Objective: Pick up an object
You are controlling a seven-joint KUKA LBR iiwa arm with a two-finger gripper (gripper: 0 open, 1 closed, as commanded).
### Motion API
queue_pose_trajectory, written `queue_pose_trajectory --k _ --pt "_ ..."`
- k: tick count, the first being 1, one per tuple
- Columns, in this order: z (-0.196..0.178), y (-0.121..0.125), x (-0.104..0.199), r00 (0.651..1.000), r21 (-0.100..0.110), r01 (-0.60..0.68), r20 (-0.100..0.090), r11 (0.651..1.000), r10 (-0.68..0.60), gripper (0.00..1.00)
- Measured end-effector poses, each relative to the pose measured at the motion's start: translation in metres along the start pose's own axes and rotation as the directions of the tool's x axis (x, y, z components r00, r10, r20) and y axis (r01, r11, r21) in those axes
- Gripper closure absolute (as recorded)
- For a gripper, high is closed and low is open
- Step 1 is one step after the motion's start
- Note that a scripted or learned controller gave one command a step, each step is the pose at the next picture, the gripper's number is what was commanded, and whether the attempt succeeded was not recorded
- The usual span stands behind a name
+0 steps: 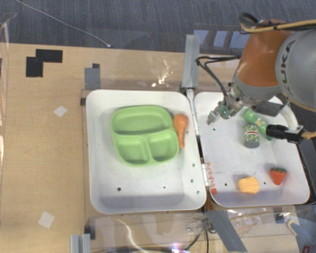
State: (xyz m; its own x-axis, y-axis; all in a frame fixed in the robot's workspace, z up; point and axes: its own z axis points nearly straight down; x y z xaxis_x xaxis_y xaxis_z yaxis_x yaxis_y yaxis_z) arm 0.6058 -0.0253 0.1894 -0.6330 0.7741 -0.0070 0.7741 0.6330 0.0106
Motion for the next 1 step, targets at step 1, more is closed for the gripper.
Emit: queue_pose_trajectory --k 1 --pt "0.0041 0.0671 0.0898 0.954 0.007 -0.299 -0.004 0.954 0.299 1.00"
